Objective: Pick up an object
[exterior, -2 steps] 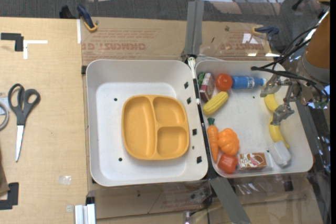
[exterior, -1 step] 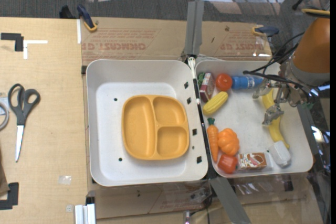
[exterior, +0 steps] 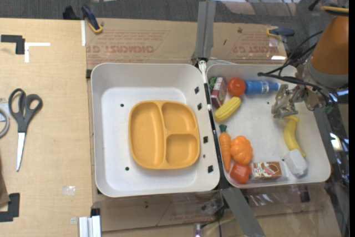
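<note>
Over the right bin point(exterior: 319, 172), the hand point(exterior: 284, 109) hovers — grip unreadable (just above the banana point(exterior: 290, 133)).

Open floor mid right bin point(exterior: 260, 136); toys crowd its edges.

A yellow divided plate point(exterior: 164, 135) is seen lying in the left white bin point(exterior: 105, 119), about its middle, with three compartments facing up. Left of that bin, on the wooden bench point(exterior: 44, 175), a pair of grey-handled scissors point(exterior: 22, 119) is laid with the blades pointing toward the near edge. Behind the bin, a sheet of brown cardboard point(exterior: 144, 44) with printed lettering is spread flat. A blue and yellow clamp point(exterior: 91, 18), as it appears, is fixed at the cardboard's far left corner.
</note>
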`<state>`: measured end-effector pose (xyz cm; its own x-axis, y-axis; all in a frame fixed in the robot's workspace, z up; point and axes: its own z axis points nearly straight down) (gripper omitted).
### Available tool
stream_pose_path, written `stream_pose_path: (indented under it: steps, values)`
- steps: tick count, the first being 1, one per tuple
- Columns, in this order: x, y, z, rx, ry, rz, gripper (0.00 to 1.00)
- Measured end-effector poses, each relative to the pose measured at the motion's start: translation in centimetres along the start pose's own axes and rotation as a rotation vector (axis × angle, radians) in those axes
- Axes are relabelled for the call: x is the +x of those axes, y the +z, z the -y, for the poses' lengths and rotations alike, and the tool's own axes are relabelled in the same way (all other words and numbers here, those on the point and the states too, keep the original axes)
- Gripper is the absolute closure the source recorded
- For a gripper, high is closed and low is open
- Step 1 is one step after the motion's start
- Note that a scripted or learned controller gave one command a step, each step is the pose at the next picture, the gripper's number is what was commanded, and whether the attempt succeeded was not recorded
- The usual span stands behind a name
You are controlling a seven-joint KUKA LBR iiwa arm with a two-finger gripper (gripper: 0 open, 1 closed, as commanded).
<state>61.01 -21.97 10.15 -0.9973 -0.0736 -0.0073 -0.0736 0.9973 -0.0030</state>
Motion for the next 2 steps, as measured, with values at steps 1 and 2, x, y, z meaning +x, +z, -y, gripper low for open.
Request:
stream_pose_path:
  steps: [1,2]
  values:
    - [-0.01,0.0,-0.03,0.0,0.0,0.0,0.0]
    - [-0.2,-0.95,-0.05,0.002,-0.001,0.004,1.0]
